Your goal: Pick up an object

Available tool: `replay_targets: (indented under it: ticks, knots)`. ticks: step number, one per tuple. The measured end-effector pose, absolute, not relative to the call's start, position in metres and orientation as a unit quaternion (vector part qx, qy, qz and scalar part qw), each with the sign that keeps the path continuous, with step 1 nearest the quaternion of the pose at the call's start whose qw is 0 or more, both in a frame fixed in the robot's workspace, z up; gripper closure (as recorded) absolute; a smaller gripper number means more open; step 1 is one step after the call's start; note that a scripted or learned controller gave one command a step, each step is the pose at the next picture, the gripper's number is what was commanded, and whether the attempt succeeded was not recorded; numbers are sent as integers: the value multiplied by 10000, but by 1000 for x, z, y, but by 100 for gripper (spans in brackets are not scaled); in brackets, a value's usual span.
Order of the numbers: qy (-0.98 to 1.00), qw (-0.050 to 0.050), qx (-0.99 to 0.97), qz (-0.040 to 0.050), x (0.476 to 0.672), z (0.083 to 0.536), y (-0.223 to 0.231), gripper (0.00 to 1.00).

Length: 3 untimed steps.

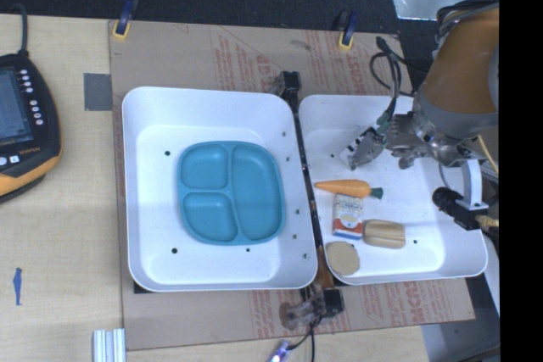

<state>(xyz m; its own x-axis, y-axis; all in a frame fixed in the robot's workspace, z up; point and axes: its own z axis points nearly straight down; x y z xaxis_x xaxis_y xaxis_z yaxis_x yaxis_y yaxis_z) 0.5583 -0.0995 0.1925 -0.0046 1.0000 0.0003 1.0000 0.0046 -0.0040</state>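
My gripper [360,150] hangs over the upper middle of the right bin [424,263], fingers pointing left, with nothing visible between them. Just below it lies an orange carrot [343,187] with a green stem end. Under the carrot sits a small white and red packet [348,216]. To its right lies a tan cylinder [383,234], like a bread roll. A round tan disc [343,258] rests at the bin's lower left corner. In the left bin [153,110] sits a blue divided plate [230,192].
The arm's grey and orange body [462,72] covers the right bin's upper right part. A teach pendant [25,119] lies on the bench at far left. Clamps [125,17] hold the cardboard's back edge. A black divider [302,174] runs between the bins.
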Motion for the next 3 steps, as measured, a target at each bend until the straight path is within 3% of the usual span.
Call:
replay_targets:
  ticks: [1,2,3]
  knots:
    - [-7089,-6,-7053,6,632,93,-117,0]
    - [-7051,109,-7089,111,651,92,-107,0]
    - [-7051,111,-7089,119,650,92,-103,0]
